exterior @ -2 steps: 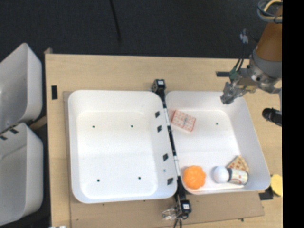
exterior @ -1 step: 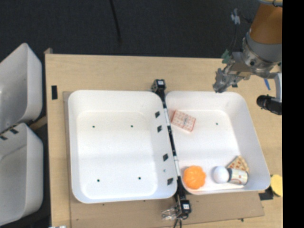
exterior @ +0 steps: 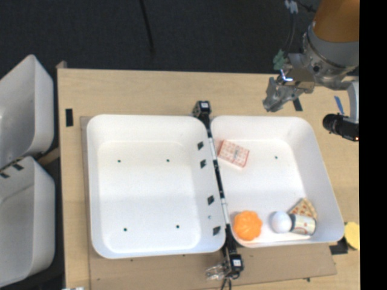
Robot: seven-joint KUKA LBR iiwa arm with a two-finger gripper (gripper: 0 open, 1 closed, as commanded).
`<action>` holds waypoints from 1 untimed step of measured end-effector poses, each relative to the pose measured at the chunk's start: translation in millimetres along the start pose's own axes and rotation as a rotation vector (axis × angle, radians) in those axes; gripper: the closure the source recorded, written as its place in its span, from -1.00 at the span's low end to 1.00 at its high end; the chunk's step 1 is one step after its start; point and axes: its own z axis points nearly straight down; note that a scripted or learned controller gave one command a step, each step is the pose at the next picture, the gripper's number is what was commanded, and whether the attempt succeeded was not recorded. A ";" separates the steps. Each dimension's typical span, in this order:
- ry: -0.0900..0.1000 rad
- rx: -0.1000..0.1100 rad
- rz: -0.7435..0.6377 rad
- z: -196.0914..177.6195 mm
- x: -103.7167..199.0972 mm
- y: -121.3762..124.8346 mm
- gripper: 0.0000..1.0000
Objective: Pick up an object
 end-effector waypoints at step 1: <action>0.000 0.001 0.001 -45.6 44.8 -15.7 1.00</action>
